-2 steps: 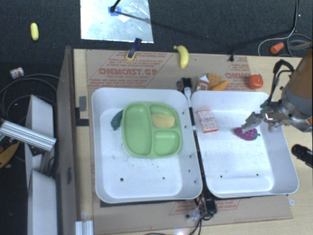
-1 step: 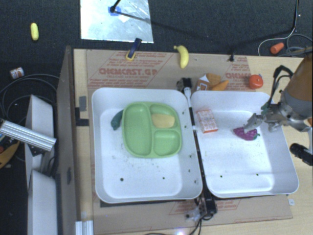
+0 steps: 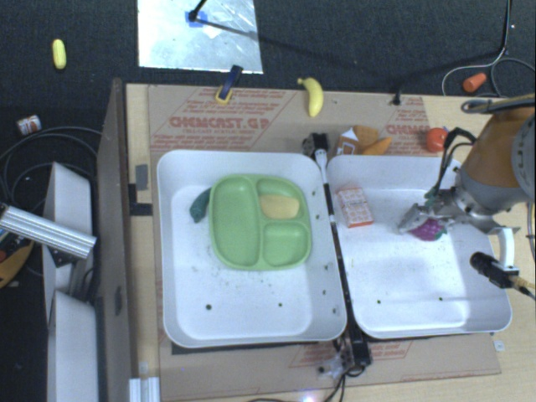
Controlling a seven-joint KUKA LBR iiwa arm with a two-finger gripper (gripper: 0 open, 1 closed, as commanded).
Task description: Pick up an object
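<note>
Over in the right bin (image 3: 394, 308), the tool (image 3: 421, 219) sits right against a small purple object (image 3: 430, 230), grip state I cannot tell; it looks light and soft, probably best pinched across its middle

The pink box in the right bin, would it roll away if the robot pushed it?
Probably not: the pink box looks flat-sided and lies flat on the right bin floor, so it would likely slide. It seems small, so probably light.
</note>
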